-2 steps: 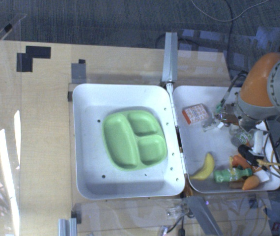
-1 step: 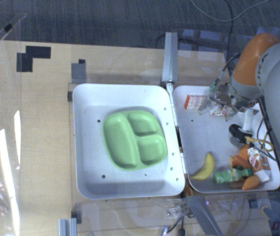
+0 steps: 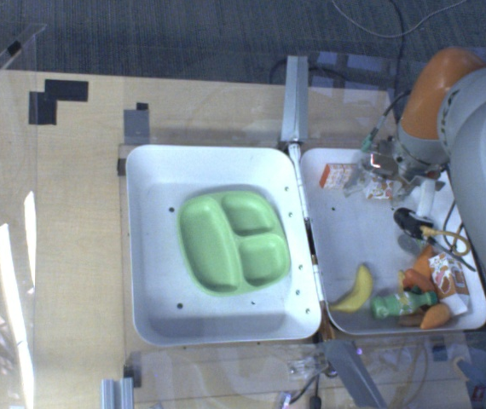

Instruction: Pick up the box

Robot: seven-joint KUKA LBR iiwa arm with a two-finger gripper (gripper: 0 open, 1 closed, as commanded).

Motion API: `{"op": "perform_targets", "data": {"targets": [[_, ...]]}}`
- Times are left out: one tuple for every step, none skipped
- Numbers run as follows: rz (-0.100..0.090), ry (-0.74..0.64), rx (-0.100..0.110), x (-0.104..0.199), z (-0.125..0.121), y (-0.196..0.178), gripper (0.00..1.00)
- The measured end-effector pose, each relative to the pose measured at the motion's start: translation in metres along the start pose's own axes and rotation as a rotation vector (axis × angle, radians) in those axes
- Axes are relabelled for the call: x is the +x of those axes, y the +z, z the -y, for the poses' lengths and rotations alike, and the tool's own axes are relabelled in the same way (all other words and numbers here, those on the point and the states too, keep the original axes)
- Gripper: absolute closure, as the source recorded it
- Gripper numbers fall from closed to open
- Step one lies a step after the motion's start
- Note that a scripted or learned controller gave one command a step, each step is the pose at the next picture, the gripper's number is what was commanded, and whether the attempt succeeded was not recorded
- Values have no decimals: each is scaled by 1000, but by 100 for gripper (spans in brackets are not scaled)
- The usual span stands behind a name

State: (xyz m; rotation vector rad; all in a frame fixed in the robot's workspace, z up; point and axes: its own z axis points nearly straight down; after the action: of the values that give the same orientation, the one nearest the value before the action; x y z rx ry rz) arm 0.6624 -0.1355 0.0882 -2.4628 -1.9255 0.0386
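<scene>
Green three-compartment tray (image 3: pixel 233 241) in the left white bin (image 3: pixel 153 313). In the right white bin (image 3: pixel 335 216): yellow banana (image 3: pixel 355 290) near the front edge, green bottle (image 3: pixel 402 304) lying just beside it, orange items (image 3: pixel 420 278) clustered in the front right corner.

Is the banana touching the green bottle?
Apart. The camera view shows a strip of white bin floor between the banana and the green bottle.

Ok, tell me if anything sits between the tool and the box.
Nothing visible does. The small orange-and-white cardboard box lies at the far left corner of the right white bin, and the tool sits just right of it over bare bin floor. The banana and other items lie at the near edge.
</scene>
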Motion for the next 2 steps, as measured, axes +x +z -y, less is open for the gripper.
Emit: {"op": "perform_targets", "data": {"targets": [[-15,10,-36,-54,-5,-35,0],[-3,131,-37,-1,-9,-10,0]]}}
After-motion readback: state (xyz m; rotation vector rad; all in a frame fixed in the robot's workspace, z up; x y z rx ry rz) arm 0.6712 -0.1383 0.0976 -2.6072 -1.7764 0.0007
